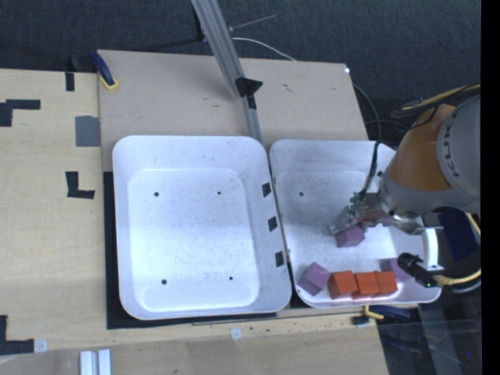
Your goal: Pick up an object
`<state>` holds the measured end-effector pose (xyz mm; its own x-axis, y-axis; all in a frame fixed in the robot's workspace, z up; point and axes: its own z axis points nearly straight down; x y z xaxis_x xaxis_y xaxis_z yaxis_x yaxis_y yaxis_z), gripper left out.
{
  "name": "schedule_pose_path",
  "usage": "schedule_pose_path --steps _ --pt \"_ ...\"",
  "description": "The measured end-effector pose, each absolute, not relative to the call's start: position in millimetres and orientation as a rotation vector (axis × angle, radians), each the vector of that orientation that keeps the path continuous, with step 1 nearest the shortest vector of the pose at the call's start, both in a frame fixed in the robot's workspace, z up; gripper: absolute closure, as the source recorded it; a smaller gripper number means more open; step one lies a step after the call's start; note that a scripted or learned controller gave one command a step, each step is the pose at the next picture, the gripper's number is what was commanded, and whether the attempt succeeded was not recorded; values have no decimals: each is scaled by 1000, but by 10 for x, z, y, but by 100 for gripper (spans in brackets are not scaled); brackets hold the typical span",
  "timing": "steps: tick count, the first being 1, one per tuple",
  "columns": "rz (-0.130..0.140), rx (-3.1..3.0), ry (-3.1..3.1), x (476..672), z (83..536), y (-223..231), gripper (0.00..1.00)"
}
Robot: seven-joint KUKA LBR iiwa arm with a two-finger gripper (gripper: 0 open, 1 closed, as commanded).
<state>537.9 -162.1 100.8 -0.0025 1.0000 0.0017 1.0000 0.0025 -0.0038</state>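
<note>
Two shallow white plastic bins are seen side by side on the bench. In the left white bin (191, 225) only a few small dark dots are marked on the floor. In the right white bin (320, 174) a small purple block (315, 276) lies near the front wall, and just right of it an orange-red row of blocks (362, 284) is set. Further back, a purple cube (350, 236) is found at the gripper (347, 225); whether it is gripped cannot be told.
</note>
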Motion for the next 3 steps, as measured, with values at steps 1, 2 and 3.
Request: schedule_pose_path --steps 1,2,3 --pt "-1 -2216 -2223 4909 1554 -1270 100" --pt "-7 -2214 -2233 5874 1942 -663 100" --pt "-1 -2209 -2230 5737 1961 107 100"
